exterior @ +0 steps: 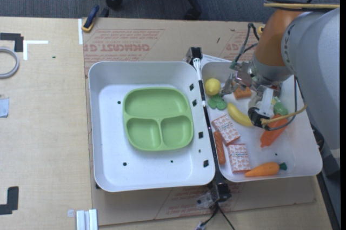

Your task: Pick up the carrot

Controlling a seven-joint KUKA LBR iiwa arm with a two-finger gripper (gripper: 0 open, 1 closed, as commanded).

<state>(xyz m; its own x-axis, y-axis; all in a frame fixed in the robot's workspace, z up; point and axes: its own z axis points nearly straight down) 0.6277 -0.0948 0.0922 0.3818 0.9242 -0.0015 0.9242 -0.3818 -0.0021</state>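
Note:
A carrot (263,169) with a green top lies along the front edge of the right bin (303,161). A second orange carrot (268,137) lies tilted further back at the bin's right side, partly covered by the robot's wrist parts. My gripper (235,85) hangs low over the back of the right bin, well behind the front carrot. It is close to a small orange piece (243,93) and a yellow lemon (212,86). The view shows nothing held between its tips.
The right bin also holds a banana (239,114), a green item (217,102), two small red-and-white cartons (225,128) (238,157) and an orange sausage-like stick (219,147). A green divided plate (158,118) lies in the left bin (102,132).

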